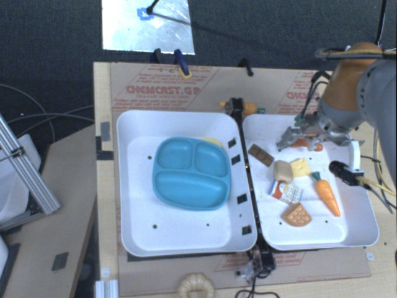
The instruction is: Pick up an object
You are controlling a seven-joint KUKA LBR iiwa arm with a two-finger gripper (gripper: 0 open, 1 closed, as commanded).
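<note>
Nothing's picked up yet as far as we can see: our gripper [296, 136] is down at the far side of the right bin [360, 228], fingers spread around nothing, while the carrot [327, 196] lies just nearer.

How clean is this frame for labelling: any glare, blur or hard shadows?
Camera view: even, soft light with faint shadows; both white bins are bright but not washed out; the shiny sheet at the top reflects light in patches; the small food items are sharp; the hand looks slightly soft.
</note>
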